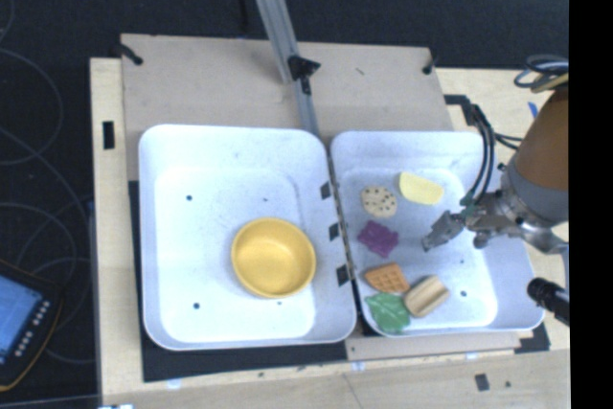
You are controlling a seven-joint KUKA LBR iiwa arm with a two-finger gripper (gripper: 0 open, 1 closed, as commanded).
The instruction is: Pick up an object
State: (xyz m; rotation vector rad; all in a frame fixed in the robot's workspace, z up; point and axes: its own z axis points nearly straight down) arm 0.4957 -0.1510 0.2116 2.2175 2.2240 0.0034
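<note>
Bowl point(274, 256) in the left bin point(172, 158); cookie point(379, 200), waffle point(386, 279) and bread roll point(426, 295) in the right bin point(450, 148).

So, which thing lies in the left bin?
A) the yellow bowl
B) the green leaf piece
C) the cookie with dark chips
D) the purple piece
A: the yellow bowl sits alone on the floor of the left bin, while the small food pieces all lie in the right bin.

Six small food toys point(379, 238) clustered in right bin point(402, 147)
</note>
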